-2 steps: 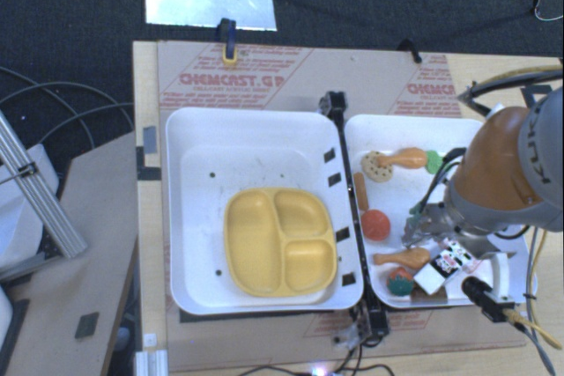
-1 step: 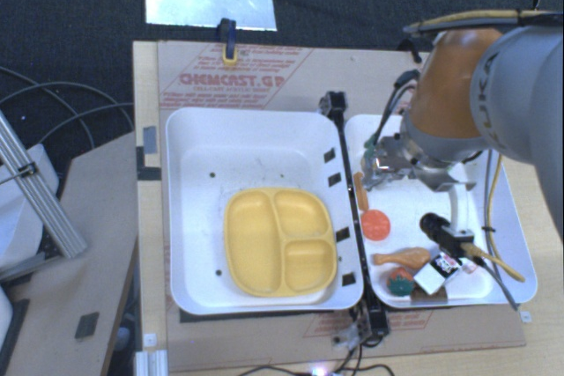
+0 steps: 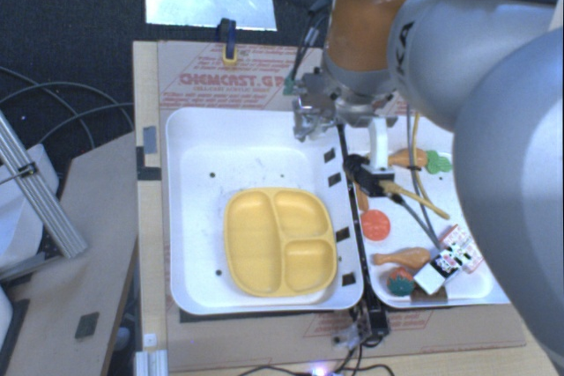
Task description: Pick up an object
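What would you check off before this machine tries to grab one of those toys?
1. Toys within reach in the right bin: ok, an orange disc and a toy drumstick lie there.
2. Pincer above a toy: not ok, it hangs over the left bin.
3. Pincer open or shut: cannot tell.
4. Yellow tray out of the way: ok, it sits in the left bin.
5. Toys spaced apart: not ok, they crowd together.
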`<state>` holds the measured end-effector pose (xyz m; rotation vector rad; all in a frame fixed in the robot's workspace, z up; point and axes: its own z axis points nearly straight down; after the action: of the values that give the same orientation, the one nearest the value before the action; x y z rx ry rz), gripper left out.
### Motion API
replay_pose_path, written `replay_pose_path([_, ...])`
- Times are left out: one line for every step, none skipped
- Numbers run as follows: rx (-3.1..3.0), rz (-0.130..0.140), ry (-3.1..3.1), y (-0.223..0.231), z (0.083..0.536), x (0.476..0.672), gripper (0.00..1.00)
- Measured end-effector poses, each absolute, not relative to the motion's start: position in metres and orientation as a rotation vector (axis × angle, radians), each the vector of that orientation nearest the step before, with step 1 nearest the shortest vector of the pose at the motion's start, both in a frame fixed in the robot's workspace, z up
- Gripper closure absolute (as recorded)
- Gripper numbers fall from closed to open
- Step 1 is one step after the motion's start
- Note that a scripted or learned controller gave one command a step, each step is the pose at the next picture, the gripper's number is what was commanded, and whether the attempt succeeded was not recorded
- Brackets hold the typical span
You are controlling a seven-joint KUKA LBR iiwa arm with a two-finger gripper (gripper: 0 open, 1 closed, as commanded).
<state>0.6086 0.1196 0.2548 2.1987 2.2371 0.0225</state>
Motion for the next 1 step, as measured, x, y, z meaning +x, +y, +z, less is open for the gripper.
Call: replay_pose_path([2.218, -0.003, 2.225, 0.113, 0.0767, 0.6326, 1.0])
